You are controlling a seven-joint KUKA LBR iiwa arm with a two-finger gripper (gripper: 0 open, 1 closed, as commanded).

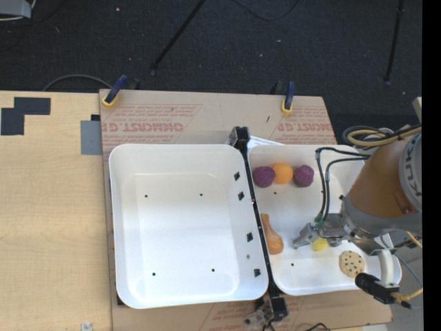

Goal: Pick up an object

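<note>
Low in the right bin, near the front: the gripper, hanging off the big arm. Wide or tight? Cannot tell from up here. Right beside it, maybe touching: a little yellow toy. Looks like the thing to grab. Not seen held yet, so not picked up.

Close by to the right: a round cookie with dots. To the left, against the wall between the bins: a long orange toy. Far at the back, in a row: a purple ball, an orange ball and another purple ball. On the other side: the left bin.

What could go wrong:

- Could close a bit to one side and push the yellow toy away. So small, so easy to miss.
- Could pinch just an edge, then drop it on the way up.
- Could press down too hard on the floor of the bin and squirt the toy out sideways.
- Could bump the cookie while turning, being so near.
- Could come up with nothing at all.
</note>
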